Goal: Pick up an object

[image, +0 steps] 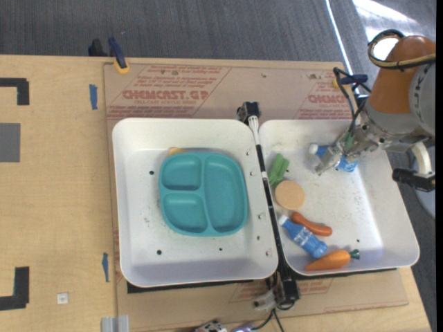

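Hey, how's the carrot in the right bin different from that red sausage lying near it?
The carrot is orange with a green tip at its right end; the sausage is plain red-orange. The carrot looks thicker and tapered; the sausage is slimmer and even. The carrot lies by the bin's near wall, the sausage farther in, beside the tan disc. Both lie flat.

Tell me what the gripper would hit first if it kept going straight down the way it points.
Probably the right bin's floor near its back edge. The gripper points down there, just above it; depth is unclear.
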Robot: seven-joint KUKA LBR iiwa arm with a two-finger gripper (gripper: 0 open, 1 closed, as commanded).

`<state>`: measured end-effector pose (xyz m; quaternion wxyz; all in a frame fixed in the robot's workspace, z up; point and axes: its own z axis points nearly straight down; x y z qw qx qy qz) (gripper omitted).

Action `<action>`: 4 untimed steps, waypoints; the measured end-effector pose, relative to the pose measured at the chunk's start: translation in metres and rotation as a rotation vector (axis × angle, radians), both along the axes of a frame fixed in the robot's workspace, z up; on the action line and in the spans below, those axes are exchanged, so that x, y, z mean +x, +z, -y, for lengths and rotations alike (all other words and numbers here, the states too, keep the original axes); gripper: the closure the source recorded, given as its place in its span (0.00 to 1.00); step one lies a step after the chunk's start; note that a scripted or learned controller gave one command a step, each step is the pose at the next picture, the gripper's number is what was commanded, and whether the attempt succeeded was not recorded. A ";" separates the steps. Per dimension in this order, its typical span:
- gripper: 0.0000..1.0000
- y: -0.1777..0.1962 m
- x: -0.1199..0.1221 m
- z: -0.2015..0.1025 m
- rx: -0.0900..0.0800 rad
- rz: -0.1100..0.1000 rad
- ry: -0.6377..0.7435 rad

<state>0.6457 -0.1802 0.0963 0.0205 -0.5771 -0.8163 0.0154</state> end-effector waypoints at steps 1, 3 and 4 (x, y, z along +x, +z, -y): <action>0.00 0.000 -0.004 -0.002 -0.007 0.018 0.034; 0.00 0.000 -0.004 -0.001 -0.007 0.019 0.076; 0.00 0.000 -0.004 -0.002 -0.005 0.020 0.090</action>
